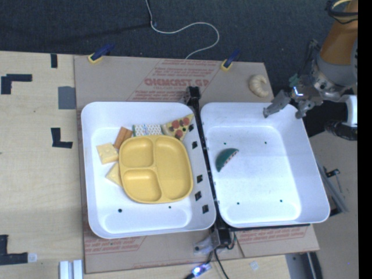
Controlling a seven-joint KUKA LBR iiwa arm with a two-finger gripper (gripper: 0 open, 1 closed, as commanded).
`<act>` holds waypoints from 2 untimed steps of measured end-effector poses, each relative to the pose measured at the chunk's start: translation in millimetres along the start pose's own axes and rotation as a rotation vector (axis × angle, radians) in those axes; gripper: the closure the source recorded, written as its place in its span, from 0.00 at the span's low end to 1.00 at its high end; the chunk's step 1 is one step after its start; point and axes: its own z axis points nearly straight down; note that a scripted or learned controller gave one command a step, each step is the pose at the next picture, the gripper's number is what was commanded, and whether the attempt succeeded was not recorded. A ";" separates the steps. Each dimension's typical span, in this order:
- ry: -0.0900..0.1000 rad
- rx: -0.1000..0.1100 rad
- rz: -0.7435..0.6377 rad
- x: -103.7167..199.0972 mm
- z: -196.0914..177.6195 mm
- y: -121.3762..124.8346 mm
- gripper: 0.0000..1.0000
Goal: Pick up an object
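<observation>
A small dark green wedge [226, 157] lies alone on the floor of the right bin [290, 214], left of its middle. My gripper [288, 110] hovers over that bin's far right rim, well up and to the right of the wedge. Its two fingers [272, 109] are spread apart and open, with nothing between them. In the left bin [99, 214] a yellow divided plate [156, 168] lies flat, with a pizza-slice toy [179, 125], a brown piece [122, 137] and a pale cracker [107, 153] around its far and left sides.
A beige lump [260, 85] rests on the cardboard behind the right bin, just left of my gripper. A white cable [186, 28] loops across the dark floor at the back. The bins' black joint [200, 156] runs between them.
</observation>
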 end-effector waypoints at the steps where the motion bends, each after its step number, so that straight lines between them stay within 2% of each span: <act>1: -0.003 -0.014 -0.004 0.7 -10.1 2.5 0.00; 2: -0.003 -0.010 -0.004 8.3 45.2 10.0 0.00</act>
